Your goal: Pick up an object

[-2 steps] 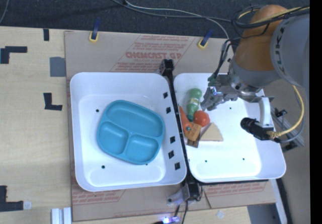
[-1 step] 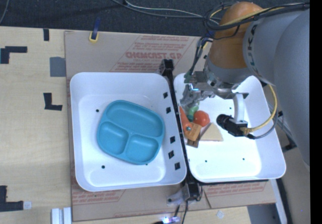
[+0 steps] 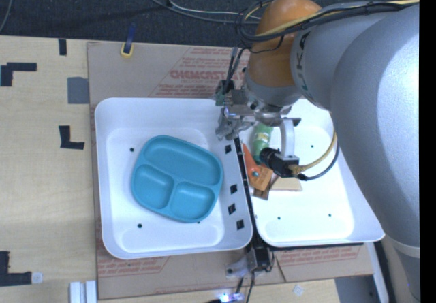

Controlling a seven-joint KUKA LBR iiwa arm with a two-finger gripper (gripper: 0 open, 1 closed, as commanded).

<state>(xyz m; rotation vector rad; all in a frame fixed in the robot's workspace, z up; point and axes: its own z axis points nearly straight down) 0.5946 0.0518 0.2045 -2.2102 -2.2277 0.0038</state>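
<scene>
The blue plate [image 3: 177,178] with 3 dips lies flat in the left bin [image 3: 109,158], looks stiff, light and slippery, so grab its raised rim, while the claw [image 3: 262,141] hangs over the right bin [image 3: 327,227].

One fixed camera, seemingly fairly close, looks slantwise down on both bins [image 3: 102,179].

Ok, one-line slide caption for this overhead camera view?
Arm's tool lowered over small items at the right bin's left edge; blue divided tray sits in the left bin.
</scene>
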